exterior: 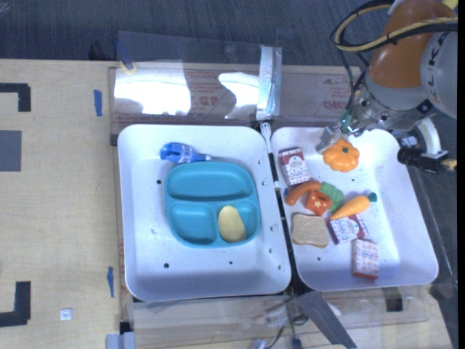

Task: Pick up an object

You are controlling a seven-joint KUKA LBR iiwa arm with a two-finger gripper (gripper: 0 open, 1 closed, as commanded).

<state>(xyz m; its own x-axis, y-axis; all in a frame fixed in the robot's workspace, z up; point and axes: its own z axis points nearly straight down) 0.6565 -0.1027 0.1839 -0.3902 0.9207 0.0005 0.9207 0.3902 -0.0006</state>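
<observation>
The end effector (343,134) hangs just above the orange pumpkin (341,156) at the right bin's (418,260) far end; I cannot tell its opening. The pumpkin's round, ribbed shape could slip out sideways if the close lands off-centre.

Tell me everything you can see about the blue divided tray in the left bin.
The blue tray looks like smooth moulded plastic, rounded at the corners and turquoise in colour. It has three compartments: one long section across the far side and two smaller ones nearer the camera. It lies flat, right side up, near the middle of the left bin, turned slightly askew. A yellow, potato-like object sits in its near-right compartment. A small blue item lies at its far-left corner, seemingly touching the rim.
</observation>
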